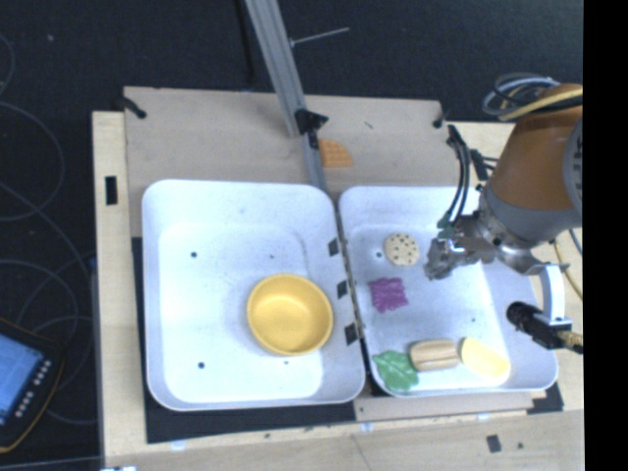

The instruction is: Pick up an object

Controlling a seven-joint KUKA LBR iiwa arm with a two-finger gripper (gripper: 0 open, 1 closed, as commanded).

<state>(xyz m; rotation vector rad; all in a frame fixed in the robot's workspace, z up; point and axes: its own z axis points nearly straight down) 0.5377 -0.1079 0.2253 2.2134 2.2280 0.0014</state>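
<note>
over the right bin, the gripper (444,260) hangs with nothing between its fingers.

side by side on the bench, the left bin (177,263) holds one yellow bowl (288,313), upright, near its right wall. the right bin (510,381) holds five small things: a round tan cookie (400,249) with dark dots just left of the gripper, a crumpled purple piece (388,293) below it, and along the front wall a green leafy piece (394,369), a tan bread roll (435,354) touching it, and a pale yellow lemon-like piece (485,358) (touching the roll's other end). whether the fingers are spread or closed is too small and dark to tell. no readable writing appears on any item.
</note>
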